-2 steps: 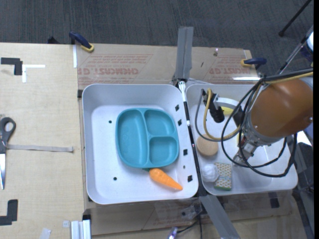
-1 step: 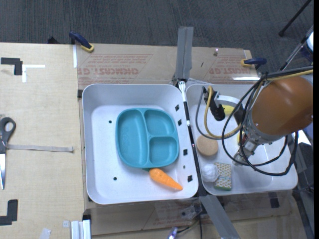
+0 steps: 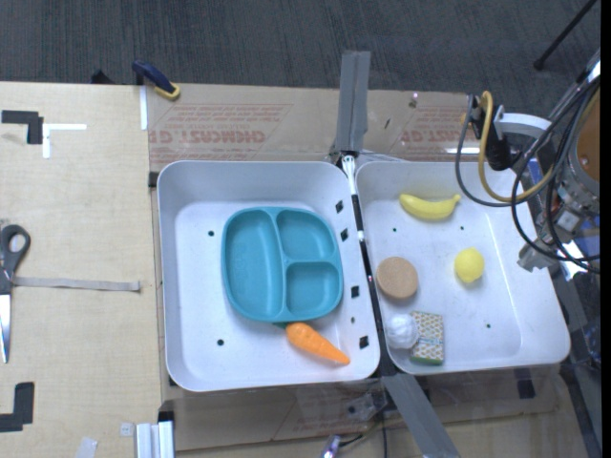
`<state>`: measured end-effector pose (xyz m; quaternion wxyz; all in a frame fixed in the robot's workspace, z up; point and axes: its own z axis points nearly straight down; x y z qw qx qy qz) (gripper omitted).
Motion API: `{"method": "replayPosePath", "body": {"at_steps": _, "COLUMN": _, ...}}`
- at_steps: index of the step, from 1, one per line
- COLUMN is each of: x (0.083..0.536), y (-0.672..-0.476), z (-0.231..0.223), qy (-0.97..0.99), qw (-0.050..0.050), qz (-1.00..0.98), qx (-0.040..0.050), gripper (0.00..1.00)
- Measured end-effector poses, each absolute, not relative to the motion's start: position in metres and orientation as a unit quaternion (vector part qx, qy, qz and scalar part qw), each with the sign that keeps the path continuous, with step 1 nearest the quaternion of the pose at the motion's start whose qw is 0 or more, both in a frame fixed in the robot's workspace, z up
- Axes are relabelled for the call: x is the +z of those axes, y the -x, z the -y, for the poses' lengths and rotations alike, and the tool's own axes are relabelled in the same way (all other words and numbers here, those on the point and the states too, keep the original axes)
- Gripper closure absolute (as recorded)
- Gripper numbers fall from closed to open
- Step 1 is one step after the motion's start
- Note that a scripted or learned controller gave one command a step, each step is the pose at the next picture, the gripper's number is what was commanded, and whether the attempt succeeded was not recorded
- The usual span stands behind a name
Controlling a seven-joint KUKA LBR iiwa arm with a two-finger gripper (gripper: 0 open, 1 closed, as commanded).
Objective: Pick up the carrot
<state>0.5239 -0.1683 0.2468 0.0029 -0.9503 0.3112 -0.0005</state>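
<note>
Carrot [image 3: 317,343] lies at the left bin's [image 3: 191,351] near edge, just below the blue divided plate [image 3: 283,262]. Arm [image 3: 573,189] stands beyond the right bin's right edge; gripper state cannot be told. Approach not begun: next, reach across to carrot.

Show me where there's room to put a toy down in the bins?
Left bin: bare strip left of the blue tray; crowded by the carrot. Right bin: bare floor below the lemon, right of the sponge.

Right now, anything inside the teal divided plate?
No. The teal divided plate shows three bare compartments. The carrot lies beside its near rim, on the left bin floor. Underneath is hidden.
</note>
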Motion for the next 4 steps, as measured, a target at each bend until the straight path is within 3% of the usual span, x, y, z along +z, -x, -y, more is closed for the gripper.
{"method": "replayPosePath", "body": {"at_steps": 1, "x": 0.178, "y": -0.501, "z": 0.201, "qy": 0.972, "qw": 0.002, "qz": -0.237, "qx": 0.0003, "gripper": 1.00}}
{"method": "replayPosePath", "body": {"at_steps": 2, "x": 0.143, "y": -0.508, "z": 0.152, "qy": 0.944, "qw": 0.002, "qz": -0.331, "qx": 0.0013, "gripper": 1.00}}
{"method": "replayPosePath", "body": {"at_steps": 3, "x": 0.146, "y": -0.538, "z": 0.211, "qy": 0.896, "qw": 0.003, "qz": -0.444, "qx": 0.0007, "gripper": 1.00}}
{"method": "replayPosePath", "body": {"at_steps": 4, "x": 0.177, "y": -0.552, "z": 0.210, "qy": 0.926, "qw": 0.002, "qz": -0.377, "qx": 0.0004, "gripper": 1.00}}
